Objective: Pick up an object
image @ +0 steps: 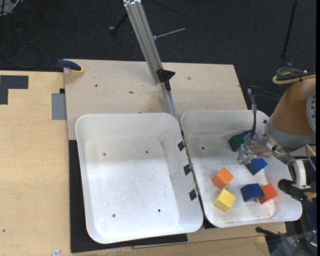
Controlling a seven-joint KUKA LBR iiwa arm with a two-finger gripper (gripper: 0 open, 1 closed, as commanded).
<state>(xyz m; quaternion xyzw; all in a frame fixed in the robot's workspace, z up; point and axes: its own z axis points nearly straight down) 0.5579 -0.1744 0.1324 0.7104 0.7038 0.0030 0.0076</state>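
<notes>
Several small objects lie in the right bin (218, 114). A dark green piece (237, 141) rests near the bin's middle, with a blue block (256, 166) just below and to its right. Further forward sit an orange cube (222, 177), a yellow cube (224, 200), a dark blue cube (250, 192) and a red-orange cube (268, 193). My gripper (247, 152) is low in this bin, between the green piece and the blue block, close to both. I see nothing clearly held in it. The arm's orange band (293, 111) is above and to the right.
The left bin (79, 127) lies beside the right one, with black clips (186, 169) along the shared edge. A slanted aluminium pole (146, 41) rises behind the bins. A blue and yellow clamp (70, 65) sits at the board's back left corner.
</notes>
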